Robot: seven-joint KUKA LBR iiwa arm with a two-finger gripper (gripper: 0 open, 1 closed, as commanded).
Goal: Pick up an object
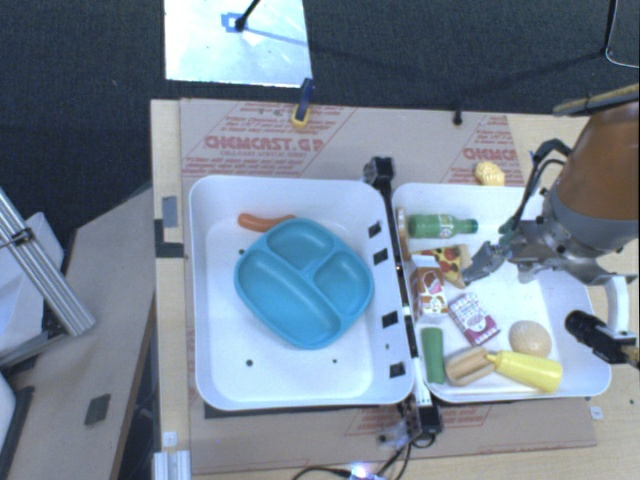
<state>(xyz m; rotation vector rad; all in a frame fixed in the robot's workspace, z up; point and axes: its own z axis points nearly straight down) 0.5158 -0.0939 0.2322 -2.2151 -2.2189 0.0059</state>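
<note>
The right bin [560, 293] holds several toy foods. They are a green bottle [440, 226], a pizza slice [450, 261], a small printed box [428, 290], a pink carton [472, 318], a green cylinder [432, 353], a hot dog bun [468, 366], a yellow squeeze bottle [527, 369] and a tan egg-shaped piece [530, 338]. My gripper [484, 262] hangs over this bin, just right of the pizza slice and above the pink carton. Nothing can be seen held in it.
The left bin [220, 268] carries a blue divided plate [303, 281] with an orange sausage [262, 222] behind it. A small yellow piece [489, 173] lies on the cardboard behind the right bin. A black divider [395, 268] with clips runs between the bins.
</note>
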